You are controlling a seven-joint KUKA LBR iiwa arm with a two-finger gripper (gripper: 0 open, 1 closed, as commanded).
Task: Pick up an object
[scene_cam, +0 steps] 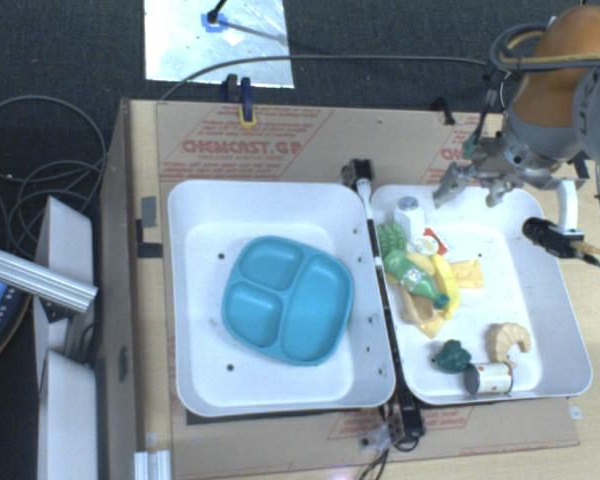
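The right bin holds a cluster of toy food. A green leafy piece lies by the left wall, and a yellow banana-like piece crosses a green bottle shape. A dark green lump, a tan croissant and a small white cylinder lie near the front. A white cup stands at the back. My gripper hangs above the bin's back edge, fingers spread open with nothing between them.
The left bin holds a blue divided plate. A black divider runs between the bins. Cables and a metal bracket lie left of the bench. A black fitting sits on the right bin's far rim.
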